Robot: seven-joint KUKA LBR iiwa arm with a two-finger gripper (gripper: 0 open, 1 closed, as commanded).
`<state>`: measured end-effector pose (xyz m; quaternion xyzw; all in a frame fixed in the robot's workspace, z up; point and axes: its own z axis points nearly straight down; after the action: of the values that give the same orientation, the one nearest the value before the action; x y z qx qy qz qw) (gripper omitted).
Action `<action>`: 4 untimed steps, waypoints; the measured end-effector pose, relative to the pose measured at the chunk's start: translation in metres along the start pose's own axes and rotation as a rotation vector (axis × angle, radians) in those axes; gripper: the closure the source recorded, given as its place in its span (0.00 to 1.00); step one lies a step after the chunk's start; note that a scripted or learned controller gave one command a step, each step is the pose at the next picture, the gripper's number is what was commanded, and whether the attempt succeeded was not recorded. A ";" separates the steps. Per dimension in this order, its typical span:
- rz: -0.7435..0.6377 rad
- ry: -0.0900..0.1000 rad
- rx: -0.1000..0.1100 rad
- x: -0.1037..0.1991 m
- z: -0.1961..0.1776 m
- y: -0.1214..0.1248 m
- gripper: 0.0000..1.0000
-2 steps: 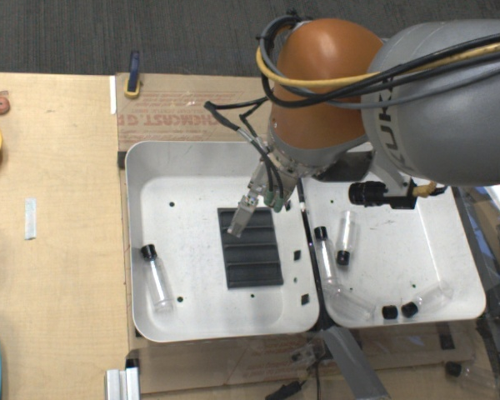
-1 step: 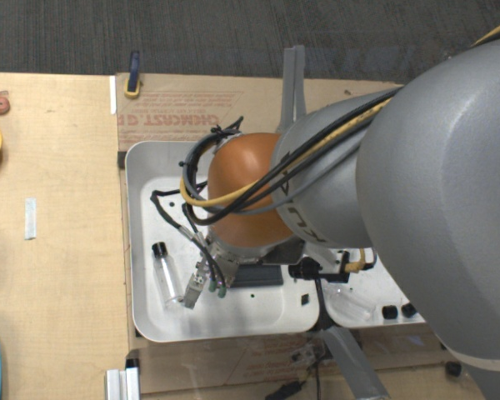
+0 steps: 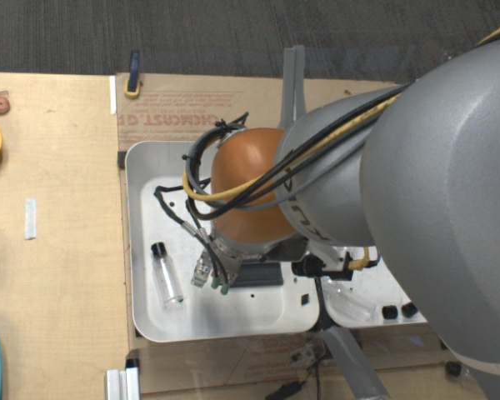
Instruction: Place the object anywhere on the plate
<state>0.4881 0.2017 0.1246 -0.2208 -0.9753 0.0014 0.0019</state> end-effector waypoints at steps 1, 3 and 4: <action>0.251 -0.003 -0.002 -0.058 0.034 0.034 1.00; 0.879 -0.002 0.000 -0.086 0.033 0.029 1.00; 0.725 -0.004 -0.002 -0.111 -0.103 0.054 1.00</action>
<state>0.6121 0.2032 0.2269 -0.5521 -0.8338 0.0014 -0.0007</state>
